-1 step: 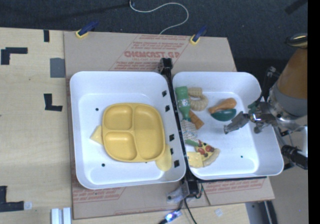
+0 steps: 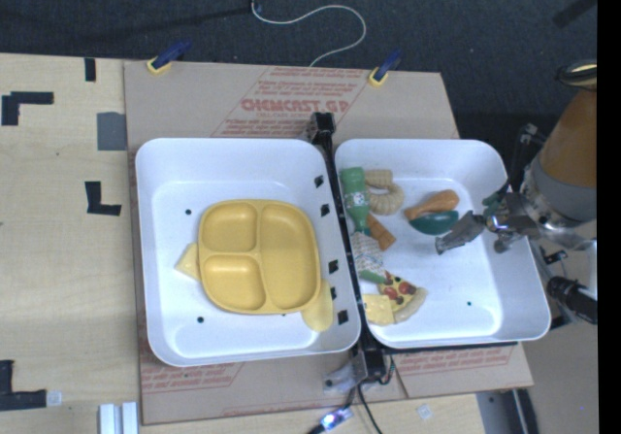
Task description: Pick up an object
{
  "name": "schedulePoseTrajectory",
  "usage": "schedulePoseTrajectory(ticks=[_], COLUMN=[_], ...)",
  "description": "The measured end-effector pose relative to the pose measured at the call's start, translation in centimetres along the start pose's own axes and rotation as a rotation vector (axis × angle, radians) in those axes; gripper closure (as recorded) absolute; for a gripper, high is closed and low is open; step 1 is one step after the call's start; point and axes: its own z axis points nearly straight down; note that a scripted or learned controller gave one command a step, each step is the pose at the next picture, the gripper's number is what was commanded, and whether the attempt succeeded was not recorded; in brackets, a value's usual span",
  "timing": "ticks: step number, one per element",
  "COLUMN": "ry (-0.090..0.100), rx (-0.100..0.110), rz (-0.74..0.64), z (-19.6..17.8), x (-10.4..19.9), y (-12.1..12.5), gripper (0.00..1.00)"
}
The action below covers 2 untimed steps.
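Here the pincer [image 2: 454,242] (grip state I cannot tell) hovers beside a half-hidden teal object [image 2: 433,222].

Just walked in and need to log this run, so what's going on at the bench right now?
A grey arm with an orange band reaches in from the right, its tool low over the right bin, beside a teal and orange toy. Nothing is visibly held by it. More toy food lies along that bin's left side: a green bottle, a pizza slice. The left bin holds a yellow divided plate, untouched.
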Motion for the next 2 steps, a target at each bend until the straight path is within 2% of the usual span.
schedulePoseTrajectory(ticks=[2], ry=[0.001], rx=[0.005], rz=[0.000], z=[10.0], x=[1.4], y=[-0.6], gripper=[0.00])
